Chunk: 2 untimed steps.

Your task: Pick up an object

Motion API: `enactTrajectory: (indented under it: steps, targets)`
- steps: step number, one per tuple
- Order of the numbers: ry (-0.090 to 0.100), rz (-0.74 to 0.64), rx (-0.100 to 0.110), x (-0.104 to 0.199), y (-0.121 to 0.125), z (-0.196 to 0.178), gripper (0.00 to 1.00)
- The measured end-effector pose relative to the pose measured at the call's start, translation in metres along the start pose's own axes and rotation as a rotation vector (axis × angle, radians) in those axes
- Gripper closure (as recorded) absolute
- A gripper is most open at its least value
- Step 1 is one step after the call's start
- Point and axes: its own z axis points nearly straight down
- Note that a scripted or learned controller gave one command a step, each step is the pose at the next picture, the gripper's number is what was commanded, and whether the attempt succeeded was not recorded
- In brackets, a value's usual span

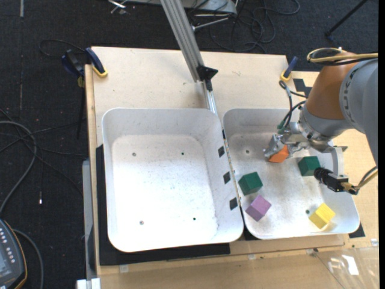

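Two shallow white bins sit side by side on a wooden bench. The grey arm with its orange band reaches into the right bin (240, 125) from the right. Its gripper (278, 150) is closed around a small orange block (278, 155), near the bin's back. Elsewhere in that bin lie two green cubes (250, 182) (309, 165), a purple cube (258, 208) and a yellow cube (322, 215). The left bin (120, 125) lies alongside.

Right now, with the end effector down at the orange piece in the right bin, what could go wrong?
The end effector meets the orange object near its edge, so the grasp may slip or nudge it away. The dark green cube sits close beside the wrist and could get bumped. The dangling cable hangs low over the right bin.
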Motion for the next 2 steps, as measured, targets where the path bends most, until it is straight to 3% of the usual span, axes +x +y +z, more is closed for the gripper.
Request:
enactTrajectory:
  steps: [1, 2]
  targets:
    - [0.001, -0.001, 0.001, -0.027, 0.034, 0.006, 1.0]
    - [0.002, -0.003, -0.003, 0.05, 0.018, 0.008, 1.0]
